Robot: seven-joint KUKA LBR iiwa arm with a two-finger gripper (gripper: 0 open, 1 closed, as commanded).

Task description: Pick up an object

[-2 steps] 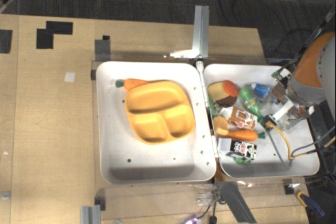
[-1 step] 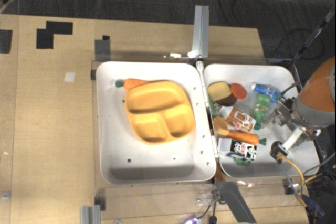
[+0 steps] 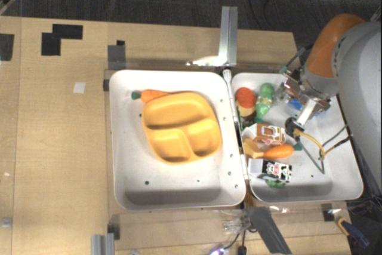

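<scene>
My tool (image 3: 290, 88) hangs over the far end of the right bin (image 3: 334, 182); I cannot tell how far open it is. Just beside it lie a green toy (image 3: 265, 92) and a red ball (image 3: 245, 95), and a carrot (image 3: 279, 151) lies toward the near rim. The left bin (image 3: 125, 146) bears a yellow tray (image 3: 179, 125).

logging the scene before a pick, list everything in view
left bin: 1, white, left on bench
tray: 1, yellow, in left bin
left carrot: 1, orange, left bin, partly behind tray
right bin: 1, white, beside left bin
red ball: 1, red, right bin, far left corner
green ball: 1, green, beside red ball
box: 1, orange and white, right bin, left side
right carrot: 1, orange, against box
pack: 1, black and white, right bin, near edge
arm: 1, grey and orange, from right
gripper: 1, over right bin's far side
</scene>
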